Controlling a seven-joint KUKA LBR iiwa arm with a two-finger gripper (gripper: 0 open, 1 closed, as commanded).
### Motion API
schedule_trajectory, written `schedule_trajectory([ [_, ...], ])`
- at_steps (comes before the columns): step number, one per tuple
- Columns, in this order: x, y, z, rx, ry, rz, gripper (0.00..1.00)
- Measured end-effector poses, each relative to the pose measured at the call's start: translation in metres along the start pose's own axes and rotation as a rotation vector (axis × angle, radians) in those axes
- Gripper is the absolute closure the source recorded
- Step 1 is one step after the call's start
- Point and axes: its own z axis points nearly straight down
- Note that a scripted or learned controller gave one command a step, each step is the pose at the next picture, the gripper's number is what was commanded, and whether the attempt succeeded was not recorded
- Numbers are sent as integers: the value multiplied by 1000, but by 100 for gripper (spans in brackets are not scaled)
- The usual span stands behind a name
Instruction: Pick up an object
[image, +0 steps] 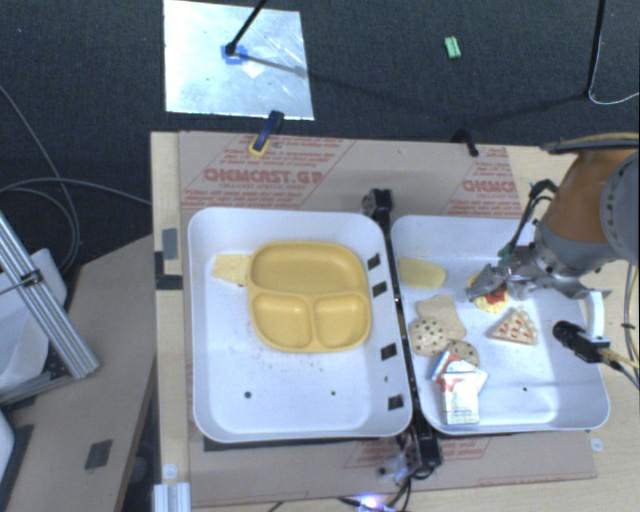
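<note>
Arm reaching from right, claw (492, 288) lowered, tilted leftward

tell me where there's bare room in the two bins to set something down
Left bin: bare floor along the near edge, below the yellow divided tray. Right bin: free near corner, right of the red-and-white carton. Crowded: the right bin's middle, with crackers, pizza slice and the gripper.

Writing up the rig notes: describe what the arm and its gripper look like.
The arm is rounded and bulky, grey with an orange band above the wrist. A thin black cable loops alongside it. The gripper is a small metallic-grey assembly, too blurred to make out any markings.
</note>
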Motion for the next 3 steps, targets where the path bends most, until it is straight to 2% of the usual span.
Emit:
schedule_trajectory([
  [1, 79, -7, 0, -3, 4, -12, 0],
  [2, 62, 31, -1, -7, 1, -8, 0],
  [3, 62, 33, -16, -14, -1, -8, 100],
])
